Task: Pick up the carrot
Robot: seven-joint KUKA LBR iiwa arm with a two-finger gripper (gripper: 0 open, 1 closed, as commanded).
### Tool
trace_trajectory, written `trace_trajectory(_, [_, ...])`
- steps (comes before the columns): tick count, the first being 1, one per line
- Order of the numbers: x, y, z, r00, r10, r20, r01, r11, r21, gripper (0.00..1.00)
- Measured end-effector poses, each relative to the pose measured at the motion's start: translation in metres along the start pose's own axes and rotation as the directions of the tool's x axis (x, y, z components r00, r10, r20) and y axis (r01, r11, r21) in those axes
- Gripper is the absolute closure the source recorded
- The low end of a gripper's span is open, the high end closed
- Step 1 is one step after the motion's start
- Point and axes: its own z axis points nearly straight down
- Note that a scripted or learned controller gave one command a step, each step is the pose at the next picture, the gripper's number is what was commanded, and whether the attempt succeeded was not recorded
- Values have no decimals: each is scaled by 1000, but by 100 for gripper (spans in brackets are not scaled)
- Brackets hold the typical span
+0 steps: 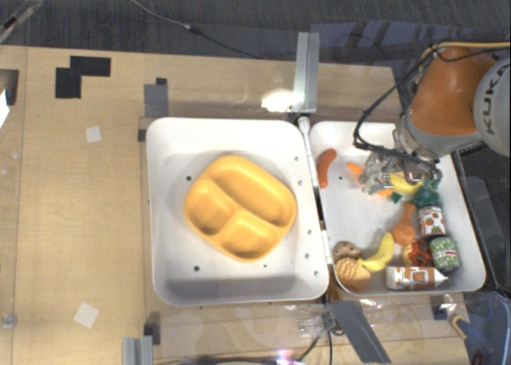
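Arm (463, 100) cut off at right edge, carrot (375, 180) mostly hidden under gripper (391, 176) — jaws' state unclear

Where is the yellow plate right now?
In the camera view, the yellow plate sits in the middle of the left white bin, across the divider from the right bin where the gripper and the toy food are.

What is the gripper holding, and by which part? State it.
Cannot be told: the gripper sits low in the right bin over the carrot, but its grip is too blurred to make out.
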Motion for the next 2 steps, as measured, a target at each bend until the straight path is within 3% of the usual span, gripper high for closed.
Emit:
trace_trajectory(1, [-8, 4, -40, 958, 286, 1, -286, 958, 1, 100])
trace_trajectory(2, [-8, 4, -40, 958, 286, -1, -286, 958, 1, 0])
